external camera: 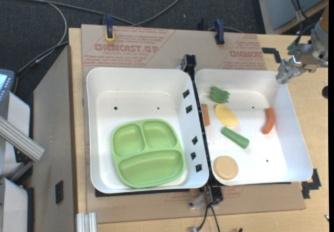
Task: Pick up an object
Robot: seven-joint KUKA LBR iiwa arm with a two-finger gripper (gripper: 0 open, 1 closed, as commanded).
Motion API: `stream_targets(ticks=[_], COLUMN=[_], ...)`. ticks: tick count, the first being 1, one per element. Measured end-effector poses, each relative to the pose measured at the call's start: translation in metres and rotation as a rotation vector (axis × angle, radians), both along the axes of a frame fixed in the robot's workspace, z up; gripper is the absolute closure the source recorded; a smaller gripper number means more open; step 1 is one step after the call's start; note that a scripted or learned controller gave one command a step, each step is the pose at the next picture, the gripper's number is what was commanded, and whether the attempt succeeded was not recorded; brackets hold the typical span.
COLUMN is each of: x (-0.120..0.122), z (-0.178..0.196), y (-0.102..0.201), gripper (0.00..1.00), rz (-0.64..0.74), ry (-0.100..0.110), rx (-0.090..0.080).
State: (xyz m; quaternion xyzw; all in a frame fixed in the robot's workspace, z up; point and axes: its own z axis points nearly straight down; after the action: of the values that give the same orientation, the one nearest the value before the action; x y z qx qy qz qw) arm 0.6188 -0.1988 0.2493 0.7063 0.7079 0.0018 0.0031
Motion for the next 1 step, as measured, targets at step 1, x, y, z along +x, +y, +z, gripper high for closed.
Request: stream_targets(ticks=[1], x=[-0.0197], z=[-0.0072], y=[0.0512], gripper=[1.00], rz=[0.002], ry=[0.010], rx=[0.005])
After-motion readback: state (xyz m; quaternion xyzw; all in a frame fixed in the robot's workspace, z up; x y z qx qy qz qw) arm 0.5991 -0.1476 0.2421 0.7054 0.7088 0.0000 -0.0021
